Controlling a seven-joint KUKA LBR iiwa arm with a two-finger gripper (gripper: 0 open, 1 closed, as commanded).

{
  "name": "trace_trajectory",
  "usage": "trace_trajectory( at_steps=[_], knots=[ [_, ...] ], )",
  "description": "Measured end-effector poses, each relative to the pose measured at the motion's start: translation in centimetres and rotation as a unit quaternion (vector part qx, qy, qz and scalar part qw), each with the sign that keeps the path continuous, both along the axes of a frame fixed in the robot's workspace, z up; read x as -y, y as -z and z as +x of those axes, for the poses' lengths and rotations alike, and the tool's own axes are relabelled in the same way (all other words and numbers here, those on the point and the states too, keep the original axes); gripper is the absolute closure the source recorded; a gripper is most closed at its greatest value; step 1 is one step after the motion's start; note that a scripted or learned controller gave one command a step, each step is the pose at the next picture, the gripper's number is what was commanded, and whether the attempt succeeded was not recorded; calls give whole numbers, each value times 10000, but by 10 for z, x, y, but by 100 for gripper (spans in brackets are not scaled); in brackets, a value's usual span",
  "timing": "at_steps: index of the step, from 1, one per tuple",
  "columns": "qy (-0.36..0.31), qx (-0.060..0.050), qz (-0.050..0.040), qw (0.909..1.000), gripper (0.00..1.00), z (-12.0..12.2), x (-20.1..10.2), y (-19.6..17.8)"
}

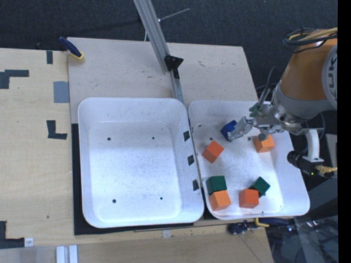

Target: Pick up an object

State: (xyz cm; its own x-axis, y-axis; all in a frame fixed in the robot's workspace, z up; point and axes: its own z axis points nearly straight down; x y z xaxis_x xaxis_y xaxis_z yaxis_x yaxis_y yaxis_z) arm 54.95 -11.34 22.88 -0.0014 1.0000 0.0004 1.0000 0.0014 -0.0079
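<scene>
Since the blue block (228,129) in the right bin (290,201) looks small, rigid and light, flat opposite faces suit gripping; whether the end effector (239,131) beside it is spread, I cannot tell.

The two white bins, the left bin (134,163) and the right bin (285,193), are looking like smooth moulded plastic with a faint sheen, their floors speckled with dark scuffs, and they are sitting on a pale bench (126,70) that is showing a matt, wood-like grain. The arm (310,84) is presenting a glossy orange shell above dull grey metal, and the slanting rail (153,29) is gleaming like brushed aluminium. The small blocks, such as the orange block (213,151) and the green block (216,183), are appearing matt, possibly foam or painted wood, though the view is too coarse to settle it.
</scene>
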Motion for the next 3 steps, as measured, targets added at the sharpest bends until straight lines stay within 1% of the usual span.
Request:
trace_trajectory(
  at_steps=[2, 3],
  knots=[
    [-3, -5, 3, 10000, 0, -1, -11, 128],
    [-6, 18, 4, 10000, 100, 0, -11, 114]
  ],
)
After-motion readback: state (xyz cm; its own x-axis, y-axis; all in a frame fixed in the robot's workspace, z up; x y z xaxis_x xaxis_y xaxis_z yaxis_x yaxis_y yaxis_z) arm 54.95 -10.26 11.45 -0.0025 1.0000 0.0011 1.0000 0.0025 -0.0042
